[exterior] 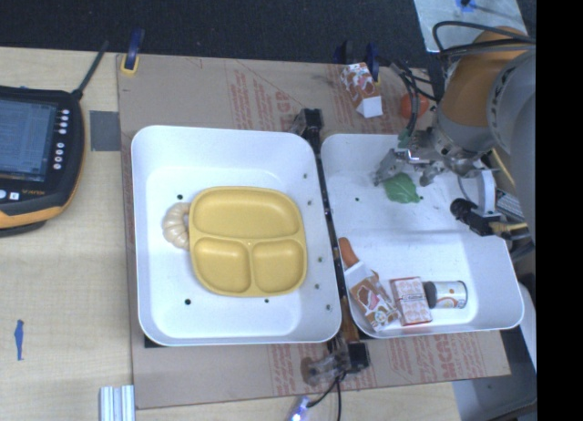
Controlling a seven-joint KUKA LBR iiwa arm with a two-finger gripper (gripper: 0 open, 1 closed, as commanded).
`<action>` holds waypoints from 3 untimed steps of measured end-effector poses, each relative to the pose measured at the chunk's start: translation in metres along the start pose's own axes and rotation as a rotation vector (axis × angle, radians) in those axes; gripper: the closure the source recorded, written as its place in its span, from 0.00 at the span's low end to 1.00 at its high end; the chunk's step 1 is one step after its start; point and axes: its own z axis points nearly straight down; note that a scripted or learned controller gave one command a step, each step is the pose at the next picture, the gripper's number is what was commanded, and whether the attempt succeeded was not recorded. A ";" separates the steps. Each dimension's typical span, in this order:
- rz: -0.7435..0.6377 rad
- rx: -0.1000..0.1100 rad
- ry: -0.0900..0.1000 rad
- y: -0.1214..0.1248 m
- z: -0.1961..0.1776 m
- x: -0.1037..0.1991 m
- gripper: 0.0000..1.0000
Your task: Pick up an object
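My gripper (406,169) hangs low over the far part of the right bin (428,237), on the grey arm with the orange band (478,82). A small green object (402,190) lies right under and against the gripper's near side; whether it is gripped cannot be told. At the near edge of the same bin lie a printed snack packet (369,299), a small bottle with a red label (430,294) and an orange stick-like item (347,251).
The left bin (164,164) holds a yellow divided plate (247,239) with a beige lumpy item (175,223) tucked at its left. A control pendant (32,150) lies at the far left of the bench. A small printed box (363,87) and cables sit behind the right bin.
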 end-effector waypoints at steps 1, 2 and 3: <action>-0.004 0.001 -0.001 0.000 -0.011 0.000 1.00; 0.001 0.002 0.001 -0.022 -0.045 -0.030 1.00; 0.001 0.002 0.001 -0.079 -0.099 -0.028 1.00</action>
